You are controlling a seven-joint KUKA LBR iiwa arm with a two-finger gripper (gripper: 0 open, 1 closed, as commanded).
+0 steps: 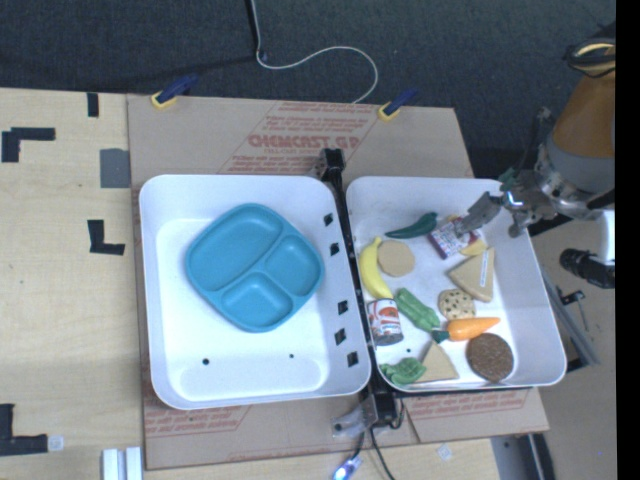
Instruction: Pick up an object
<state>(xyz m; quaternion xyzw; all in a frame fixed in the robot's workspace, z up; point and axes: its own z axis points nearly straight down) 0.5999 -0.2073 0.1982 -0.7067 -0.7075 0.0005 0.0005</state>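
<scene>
The right bin (530,298) holds several toy foods: a yellow banana (372,268), a tan round biscuit (396,259), a dark green pepper (412,227), a purple and white packet (450,238), a cheese wedge (475,276), a carrot (470,327) and a brown patty (490,356). My gripper (500,211) hangs over the bin's upper right part, just right of the packet. Its fingers stand apart and I see nothing between them.
A blue divided plate (255,266) lies in the left bin (165,268). A small can (385,321), a green pickle (418,310), a chip cookie (455,302), a sandwich triangle (437,363) and a green leaf (402,371) crowd the right bin's lower half.
</scene>
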